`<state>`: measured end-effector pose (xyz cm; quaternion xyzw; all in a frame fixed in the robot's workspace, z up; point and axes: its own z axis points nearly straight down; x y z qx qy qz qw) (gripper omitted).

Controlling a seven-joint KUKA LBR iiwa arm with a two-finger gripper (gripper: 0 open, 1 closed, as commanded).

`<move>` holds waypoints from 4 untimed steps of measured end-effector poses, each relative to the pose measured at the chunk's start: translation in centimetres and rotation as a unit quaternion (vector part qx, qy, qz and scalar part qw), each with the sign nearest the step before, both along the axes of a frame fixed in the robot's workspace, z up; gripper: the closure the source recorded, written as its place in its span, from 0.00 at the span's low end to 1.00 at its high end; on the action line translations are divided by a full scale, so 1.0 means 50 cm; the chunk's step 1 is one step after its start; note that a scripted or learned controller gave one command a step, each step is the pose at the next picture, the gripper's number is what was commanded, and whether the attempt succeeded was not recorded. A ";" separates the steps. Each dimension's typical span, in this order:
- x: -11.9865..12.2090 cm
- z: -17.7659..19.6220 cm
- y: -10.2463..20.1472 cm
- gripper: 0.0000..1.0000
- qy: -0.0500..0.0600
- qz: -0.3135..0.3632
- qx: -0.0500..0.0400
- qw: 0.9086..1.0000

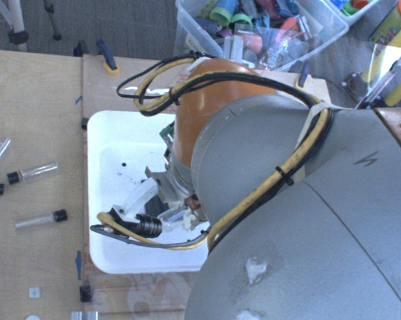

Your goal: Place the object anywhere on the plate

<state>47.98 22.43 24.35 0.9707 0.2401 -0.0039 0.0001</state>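
The grey arm (299, 217) fills the foreground, its gripper (166, 208) low in the white bin (113, 136) at nine o'clock, grip state and object impossible to tell, so handling stays a guess; vials (39, 172) litter the counter (33, 110) beyond.

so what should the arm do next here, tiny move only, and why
Probably lift the arm a little straight up. The gripper sits low inside the white bin, and the arm's bulk hides most of the bin floor, so neither a held object nor a plate can be confirmed. A short rise would clear the view before any placing.
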 end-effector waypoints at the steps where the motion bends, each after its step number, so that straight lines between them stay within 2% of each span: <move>1: 0.013 0.251 -0.028 1.00 -0.002 0.178 0.001 0.984; 2: 0.082 0.056 0.001 1.00 0.001 0.220 0.001 0.976; 3: 0.019 0.020 -0.002 1.00 -0.003 -0.043 0.000 0.999; 4: 0.110 -0.065 -0.001 1.00 -0.004 -0.143 0.000 0.990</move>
